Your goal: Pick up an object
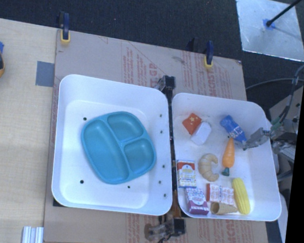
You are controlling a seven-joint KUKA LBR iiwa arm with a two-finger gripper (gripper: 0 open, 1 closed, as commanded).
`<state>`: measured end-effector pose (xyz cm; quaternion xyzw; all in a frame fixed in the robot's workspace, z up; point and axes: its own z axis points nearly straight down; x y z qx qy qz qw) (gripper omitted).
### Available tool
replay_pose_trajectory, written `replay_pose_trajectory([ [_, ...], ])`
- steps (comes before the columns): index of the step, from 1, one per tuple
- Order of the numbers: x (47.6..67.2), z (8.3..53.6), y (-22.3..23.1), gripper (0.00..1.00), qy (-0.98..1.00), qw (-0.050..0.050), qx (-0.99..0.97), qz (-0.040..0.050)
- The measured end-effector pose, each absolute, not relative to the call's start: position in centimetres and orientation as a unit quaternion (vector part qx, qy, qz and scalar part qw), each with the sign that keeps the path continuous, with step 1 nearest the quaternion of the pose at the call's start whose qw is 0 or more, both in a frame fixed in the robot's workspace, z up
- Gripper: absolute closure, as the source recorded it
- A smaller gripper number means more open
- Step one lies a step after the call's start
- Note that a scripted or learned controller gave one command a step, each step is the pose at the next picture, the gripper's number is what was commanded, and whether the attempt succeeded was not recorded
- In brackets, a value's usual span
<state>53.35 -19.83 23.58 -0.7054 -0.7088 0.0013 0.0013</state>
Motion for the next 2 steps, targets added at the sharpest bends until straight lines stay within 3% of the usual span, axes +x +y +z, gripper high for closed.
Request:
replay_pose_trajectory([
  [1, 56.2, 18.5, -17.9, 0.0, -0.709, 0.002, -0.705, 0.0022],
  [2, 55.9, 9.1, -15.0, 0.0, -0.709, 0.002, -0.705, 0.0022],
])
